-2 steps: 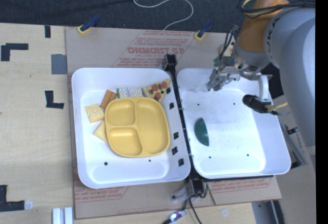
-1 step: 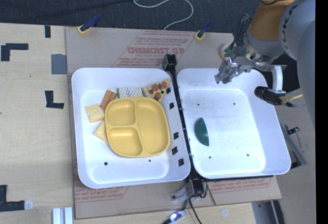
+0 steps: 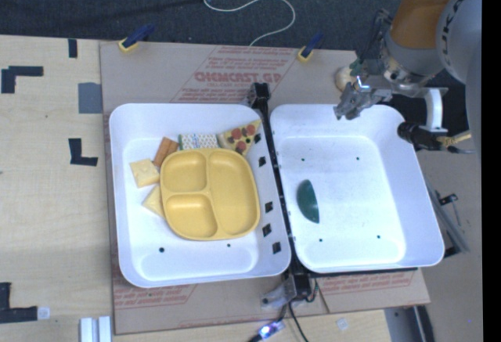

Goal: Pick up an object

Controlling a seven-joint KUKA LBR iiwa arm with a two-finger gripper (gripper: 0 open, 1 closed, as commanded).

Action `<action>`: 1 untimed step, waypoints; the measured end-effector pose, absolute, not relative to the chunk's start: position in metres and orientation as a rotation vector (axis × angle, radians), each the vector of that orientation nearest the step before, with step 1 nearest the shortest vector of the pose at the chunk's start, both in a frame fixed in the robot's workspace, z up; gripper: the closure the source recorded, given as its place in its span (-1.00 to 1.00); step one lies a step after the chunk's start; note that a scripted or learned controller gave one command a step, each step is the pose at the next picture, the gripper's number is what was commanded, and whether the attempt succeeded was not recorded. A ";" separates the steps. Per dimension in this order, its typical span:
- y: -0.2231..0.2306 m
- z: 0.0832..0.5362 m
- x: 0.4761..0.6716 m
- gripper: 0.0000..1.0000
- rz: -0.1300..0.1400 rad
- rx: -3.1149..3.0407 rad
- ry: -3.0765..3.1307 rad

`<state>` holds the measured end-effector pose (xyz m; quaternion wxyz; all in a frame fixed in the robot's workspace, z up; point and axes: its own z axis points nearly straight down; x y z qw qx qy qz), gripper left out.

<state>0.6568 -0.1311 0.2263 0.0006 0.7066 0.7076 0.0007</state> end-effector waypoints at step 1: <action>-0.116 0.215 0.605 1.00 -0.006 2.225 2.224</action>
